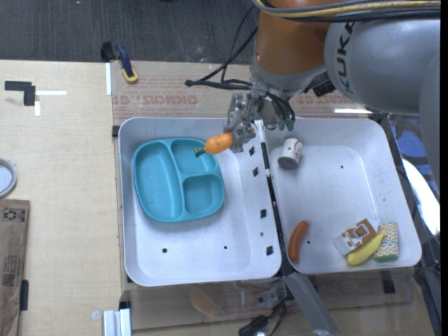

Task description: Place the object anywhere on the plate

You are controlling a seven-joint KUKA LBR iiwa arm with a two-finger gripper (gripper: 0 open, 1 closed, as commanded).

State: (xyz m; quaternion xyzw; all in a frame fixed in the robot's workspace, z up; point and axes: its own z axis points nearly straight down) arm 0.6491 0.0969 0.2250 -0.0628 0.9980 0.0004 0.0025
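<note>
A blue divided plate [178,180] lies in the left bin. Over its upper right rim hangs an orange toy carrot [218,143] with a green tip, held between the fingers of my gripper [235,137]. The gripper reaches down from the orange-banded wrist above the dividing wall between the bins and is shut on the carrot's right end. The carrot's green end points left over the plate's edge.
The right bin [350,257] holds a small white can [290,152] near its top left, a red sausage [298,239] by the dividing wall, and a banana [365,249] with a snack packet [387,241] at the lower right. Left bin floor [203,250] lies below the plate.
</note>
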